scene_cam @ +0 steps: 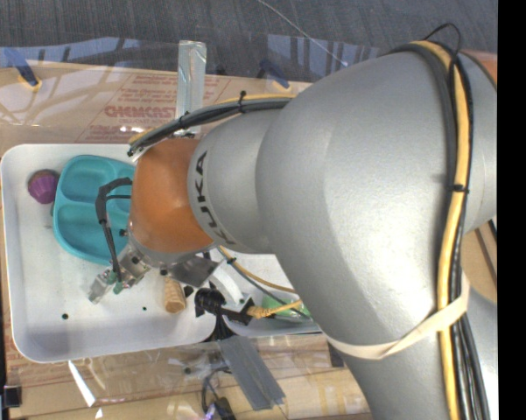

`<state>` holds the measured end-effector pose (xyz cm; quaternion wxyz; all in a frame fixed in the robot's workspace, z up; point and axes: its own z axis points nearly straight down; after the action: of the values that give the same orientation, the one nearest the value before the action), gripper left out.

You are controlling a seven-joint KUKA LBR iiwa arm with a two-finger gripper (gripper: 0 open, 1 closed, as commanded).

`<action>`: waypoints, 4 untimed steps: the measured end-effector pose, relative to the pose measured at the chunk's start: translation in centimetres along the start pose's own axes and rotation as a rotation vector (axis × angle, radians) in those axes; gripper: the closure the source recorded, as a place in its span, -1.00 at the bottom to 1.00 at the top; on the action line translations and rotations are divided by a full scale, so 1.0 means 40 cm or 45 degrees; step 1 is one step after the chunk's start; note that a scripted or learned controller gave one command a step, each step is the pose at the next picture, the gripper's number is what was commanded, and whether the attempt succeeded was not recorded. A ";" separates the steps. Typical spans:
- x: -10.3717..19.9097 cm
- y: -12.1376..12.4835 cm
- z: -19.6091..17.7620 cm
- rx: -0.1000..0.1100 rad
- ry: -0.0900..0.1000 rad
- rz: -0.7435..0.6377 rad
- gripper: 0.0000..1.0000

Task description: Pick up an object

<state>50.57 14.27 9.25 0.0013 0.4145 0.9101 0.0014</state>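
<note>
My gripper (102, 287) hangs low over the floor of the left white bin (35, 322), just below a teal divided dish (86, 204). A small purple ball (42, 185) lies at the dish's left edge, near the bin's far left corner. A tan cork (173, 295) stands on the bin floor to the right of the gripper, a short gap away. Nothing can be made out in the gripper. The orange wrist band (162, 204) covers part of the dish's right side.
The grey arm (350, 199) hides the right bin and most of the view's right. Something green and yellow (280, 310) pokes out under the arm by the bins' shared edge. Cardboard and clear plastic sheeting (114, 94) lie behind the bins.
</note>
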 end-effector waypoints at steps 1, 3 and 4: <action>-0.081 0.104 -0.003 0.027 0.014 -0.318 -1.00; -0.029 0.322 -0.049 0.009 0.004 -0.452 1.00; -0.209 0.233 -0.296 0.003 -0.003 -0.282 1.00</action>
<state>63.04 14.08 21.12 0.0020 0.3114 0.9503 -0.0003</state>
